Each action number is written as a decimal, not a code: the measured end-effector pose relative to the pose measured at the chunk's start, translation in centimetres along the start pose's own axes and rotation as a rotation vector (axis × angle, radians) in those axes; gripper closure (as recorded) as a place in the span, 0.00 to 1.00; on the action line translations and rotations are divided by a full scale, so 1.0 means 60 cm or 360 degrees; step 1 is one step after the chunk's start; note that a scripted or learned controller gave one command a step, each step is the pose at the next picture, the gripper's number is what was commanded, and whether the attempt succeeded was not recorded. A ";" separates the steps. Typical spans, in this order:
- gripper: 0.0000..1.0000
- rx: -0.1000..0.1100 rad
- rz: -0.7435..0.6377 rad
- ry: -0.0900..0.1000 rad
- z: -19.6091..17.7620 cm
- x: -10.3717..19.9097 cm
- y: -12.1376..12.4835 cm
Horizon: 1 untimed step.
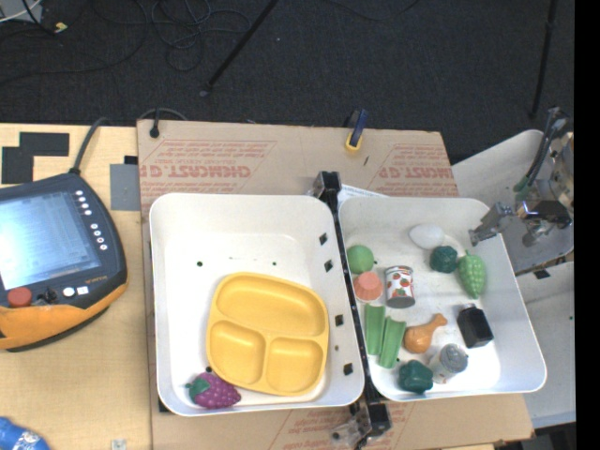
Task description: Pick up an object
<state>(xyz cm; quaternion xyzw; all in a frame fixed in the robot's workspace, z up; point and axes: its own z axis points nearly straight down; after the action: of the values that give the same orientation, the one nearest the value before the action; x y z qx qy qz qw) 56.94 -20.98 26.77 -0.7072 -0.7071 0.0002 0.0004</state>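
Right bin [525, 364], contents as we count them: small can with a tomato label [400, 286], upright beside a pink disc [367, 285]; green grape bunch [473, 275]; black block [474, 326]; orange drumstick [425, 333]. Left bin [178, 251]: yellow divided tray [267, 331], purple grapes [215, 392] touching it. Gripper [516, 216] at the right bin's far rim, apart from every item (whether spread or pressed together, we cannot tell). We judge the can the likeliest pick: light, rigid, smooth; grip across its round side.
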 end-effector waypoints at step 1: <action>1.00 0.0000 -0.0001 0.0001 -0.017 -0.001 0.000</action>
<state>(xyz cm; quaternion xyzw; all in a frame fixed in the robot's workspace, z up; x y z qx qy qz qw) 56.94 -21.06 27.77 -0.7070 -0.7072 -0.0001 0.0005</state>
